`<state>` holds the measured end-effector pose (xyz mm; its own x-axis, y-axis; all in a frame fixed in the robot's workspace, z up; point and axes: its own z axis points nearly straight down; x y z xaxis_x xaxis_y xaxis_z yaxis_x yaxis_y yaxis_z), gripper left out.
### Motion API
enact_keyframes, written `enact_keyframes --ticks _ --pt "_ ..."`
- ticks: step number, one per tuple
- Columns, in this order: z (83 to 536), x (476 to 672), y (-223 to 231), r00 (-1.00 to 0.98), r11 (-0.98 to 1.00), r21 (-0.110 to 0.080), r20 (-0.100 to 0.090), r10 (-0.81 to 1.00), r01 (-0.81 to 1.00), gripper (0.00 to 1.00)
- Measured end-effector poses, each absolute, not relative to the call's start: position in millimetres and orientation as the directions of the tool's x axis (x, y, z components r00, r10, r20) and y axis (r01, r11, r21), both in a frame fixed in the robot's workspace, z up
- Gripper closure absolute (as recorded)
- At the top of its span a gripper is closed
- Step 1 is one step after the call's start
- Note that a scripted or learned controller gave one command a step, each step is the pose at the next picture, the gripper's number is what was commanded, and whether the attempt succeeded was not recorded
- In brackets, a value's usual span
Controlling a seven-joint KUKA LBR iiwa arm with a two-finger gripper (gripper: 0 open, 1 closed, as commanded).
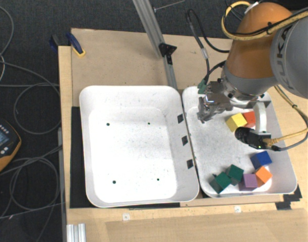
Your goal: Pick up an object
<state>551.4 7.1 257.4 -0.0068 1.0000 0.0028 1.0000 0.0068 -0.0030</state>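
My gripper hangs over the far left part of the right bin, open, with nothing between its fingers. A yellow block and a red-orange block lie just to its right, partly under the arm. Along the bin's near edge lie a blue block, an orange block, a purple block and two dark green blocks. The gripper touches none of them.
The left bin sits beside the right one, a raised rim with black clips between them. A metal pole slants up behind the bins. A black cable fitting of the arm hangs over the right bin.
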Motion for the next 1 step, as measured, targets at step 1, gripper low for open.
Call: enact_keyframes --ticks 1 --pt "259.4 552.8 55.7 -0.006 0.006 0.0 0.002 1.0 1.0 1.0"
